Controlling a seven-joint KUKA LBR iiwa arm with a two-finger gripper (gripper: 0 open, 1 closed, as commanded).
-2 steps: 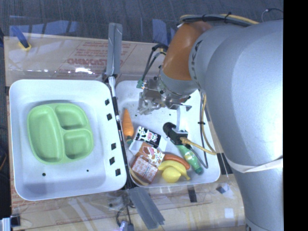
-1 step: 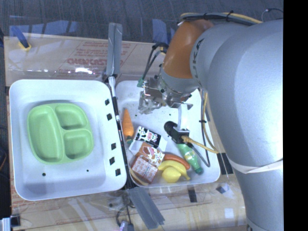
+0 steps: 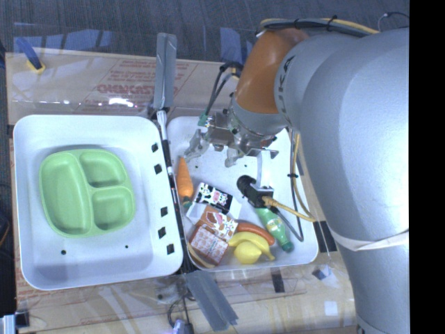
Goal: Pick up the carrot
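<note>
The carrot (image 3: 183, 178) is orange and lies lengthwise against the left wall of the right bin (image 3: 306, 252), its tip pointing toward the bin's far end. My gripper (image 3: 213, 152) hangs over the far part of that bin, just up and to the right of the carrot. Its fingers (image 3: 194, 145) are spread apart with nothing between them, and they are not touching the carrot.
Near the carrot lie a black-and-white cow-print carton (image 3: 213, 197), a snack packet (image 3: 211, 236), a yellow fruit (image 3: 249, 248), a red item (image 3: 252, 228) and a green bottle (image 3: 276, 231). A green divided plate (image 3: 87, 190) sits in the left bin (image 3: 28, 256).
</note>
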